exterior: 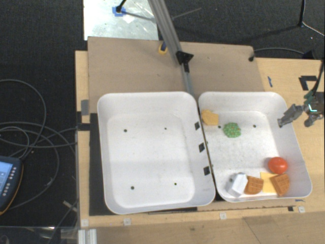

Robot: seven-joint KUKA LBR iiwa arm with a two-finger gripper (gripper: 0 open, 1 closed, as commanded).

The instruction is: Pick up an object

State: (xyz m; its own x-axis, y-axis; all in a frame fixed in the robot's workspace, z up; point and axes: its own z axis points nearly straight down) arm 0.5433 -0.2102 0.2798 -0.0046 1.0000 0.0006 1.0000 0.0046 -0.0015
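My two-finger gripper (299, 115) hangs spread apart, clasping nothing, over the right white bin's (297, 151) far rim

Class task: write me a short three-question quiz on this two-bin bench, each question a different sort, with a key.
1. True or false: the gripper hangs at the right bin's right rim.
2. Which item lies nearest the divider between the bins? A) red tomato B) yellow piece C) green ball
3. Fill in: the white block lies in the right bin's front ____ corner.

Key: 1 true; 2 B; 3 left.
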